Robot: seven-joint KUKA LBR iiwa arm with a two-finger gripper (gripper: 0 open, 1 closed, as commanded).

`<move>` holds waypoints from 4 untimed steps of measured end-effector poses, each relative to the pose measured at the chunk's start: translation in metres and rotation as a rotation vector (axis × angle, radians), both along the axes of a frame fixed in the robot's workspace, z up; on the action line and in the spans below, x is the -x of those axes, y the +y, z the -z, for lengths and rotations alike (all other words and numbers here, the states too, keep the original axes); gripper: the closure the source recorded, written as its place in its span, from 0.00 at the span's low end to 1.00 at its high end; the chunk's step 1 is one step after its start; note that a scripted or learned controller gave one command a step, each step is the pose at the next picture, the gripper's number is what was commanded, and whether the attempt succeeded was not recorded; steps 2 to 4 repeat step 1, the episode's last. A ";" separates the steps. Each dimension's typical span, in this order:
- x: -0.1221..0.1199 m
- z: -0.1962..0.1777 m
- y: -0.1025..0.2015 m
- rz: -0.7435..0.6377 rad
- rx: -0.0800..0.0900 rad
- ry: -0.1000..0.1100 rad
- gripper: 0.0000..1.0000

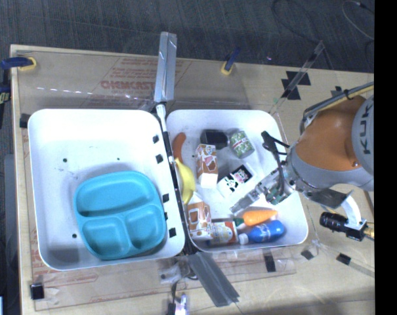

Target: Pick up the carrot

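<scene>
Tray: blue compartment tray [121, 213] lies in the left bin [54, 130], far left of the fingers
Sausage: brown sausage [178, 144] by the divider, up and left of the fingers
Banana: yellow banana [186, 181] lies left of the fingers, beside a carton [206, 159]
Cartons: another small carton [199, 218] sits down-left of the fingers, in the right bin [264, 120]
Carrot: orange carrot [259, 216] lies just below the fingers, on top of a blue bottle [262, 232]; whether they touch it, I cannot tell
Gripper: gripper [271, 190] sits low over the carrot; how far apart its fingers stand, I cannot tell, and nothing is seen between them
Arm: grey with orange band, coming from the right
</scene>
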State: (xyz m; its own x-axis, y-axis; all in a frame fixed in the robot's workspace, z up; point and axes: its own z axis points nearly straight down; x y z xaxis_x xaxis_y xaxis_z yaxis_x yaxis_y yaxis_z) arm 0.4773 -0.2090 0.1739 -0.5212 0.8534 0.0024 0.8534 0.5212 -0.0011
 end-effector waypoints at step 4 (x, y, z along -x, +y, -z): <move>-0.001 -0.006 0.000 -0.017 0.002 -0.003 0.00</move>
